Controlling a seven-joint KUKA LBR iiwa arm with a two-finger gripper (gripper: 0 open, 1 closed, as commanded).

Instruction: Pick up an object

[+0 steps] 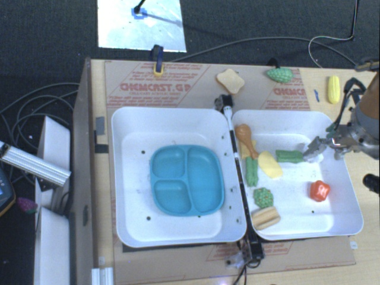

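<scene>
The right bin (pixel 341 218) holds several toy foods: a green block (pixel 289 156), a yellow lemon-like piece (pixel 270 165), an orange drumstick (pixel 244 139), a green pod (pixel 252 171), a broccoli floret (pixel 263 196), a tan bun (pixel 265 217) and a red pepper (pixel 319 190). My gripper (pixel 313 149) reaches in from the right and sits low over this bin, right at the right-hand end of the green block. Whether it touches the block is unclear. The red pepper lies just below the gripper.
The left bin (pixel 127 159) holds a blue divided plate (pixel 186 180). On the cardboard behind the bins lie a bread slice (pixel 230 81), a green knobbly toy (pixel 279 75) and a yellow corn cob (pixel 333 89). A clamp (pixel 158 60) grips the cardboard's far edge.
</scene>
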